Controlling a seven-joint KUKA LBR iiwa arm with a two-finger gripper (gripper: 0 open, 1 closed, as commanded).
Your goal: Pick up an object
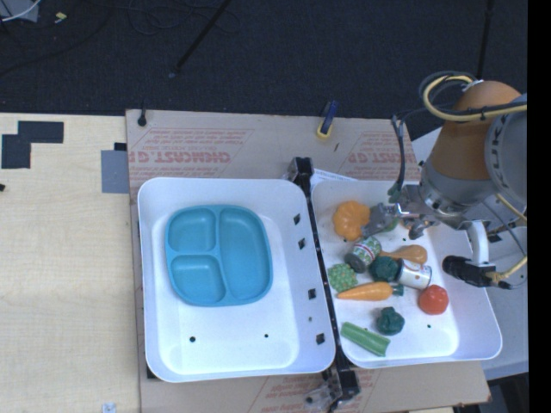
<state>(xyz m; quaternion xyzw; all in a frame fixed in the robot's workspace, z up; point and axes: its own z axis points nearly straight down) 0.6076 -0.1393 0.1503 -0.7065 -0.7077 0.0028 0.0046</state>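
The right bin [482, 338] holds several toy foods. Among them are an orange pepper [349, 218], a small labelled can [365, 252], a carrot [367, 292], a red tomato [434, 299], a silver can [416, 275] and a green pod [364, 339]. My gripper [400, 222] hangs over the far part of this bin, just right of the orange pepper and above a yellow-orange squash [410, 254]. Its fingers stand open with nothing between them.
The left bin [164, 351] carries a blue divided plate [218, 255]. Two dark green pieces [390, 320] [384, 268] and a light green leafy piece [341, 276] also lie in the right bin. A ridge with black clips [312, 256] separates the bins.
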